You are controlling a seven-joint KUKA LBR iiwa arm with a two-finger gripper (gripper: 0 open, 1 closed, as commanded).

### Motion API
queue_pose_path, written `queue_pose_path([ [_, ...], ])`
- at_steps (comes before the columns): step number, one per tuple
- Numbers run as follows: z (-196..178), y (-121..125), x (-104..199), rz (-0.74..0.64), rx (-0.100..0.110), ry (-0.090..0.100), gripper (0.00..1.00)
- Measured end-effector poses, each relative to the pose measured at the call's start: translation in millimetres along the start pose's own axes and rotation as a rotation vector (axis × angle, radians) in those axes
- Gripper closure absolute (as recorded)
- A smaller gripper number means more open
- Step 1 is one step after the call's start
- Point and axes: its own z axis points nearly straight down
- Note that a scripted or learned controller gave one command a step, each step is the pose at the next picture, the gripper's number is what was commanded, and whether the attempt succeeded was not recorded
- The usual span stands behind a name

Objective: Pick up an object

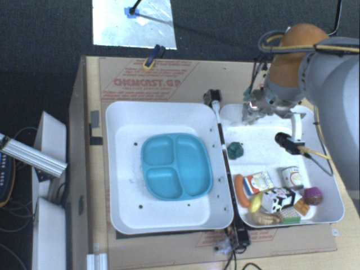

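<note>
Gripper (254,110) hung over far-left corner of right bin (332,198); jaw state not discernible, nothing seen between them. Small dark-green object (234,149) sat alone near the divider. Other items clustered at near edge: orange carrot (241,190), banana (256,202), can (292,177), purple piece (313,195). Blue divided plate (175,166) in left bin (121,151).

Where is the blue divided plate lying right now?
The blue divided plate lies in the middle of the left bin, across the divider from the small green object.
</note>
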Motion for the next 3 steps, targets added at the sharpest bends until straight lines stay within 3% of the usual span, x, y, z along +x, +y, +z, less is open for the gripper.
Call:
queue_pose_path([
  [3, -33, 3, 1, -0.002, -0.009, 0.002, 1.00],
])
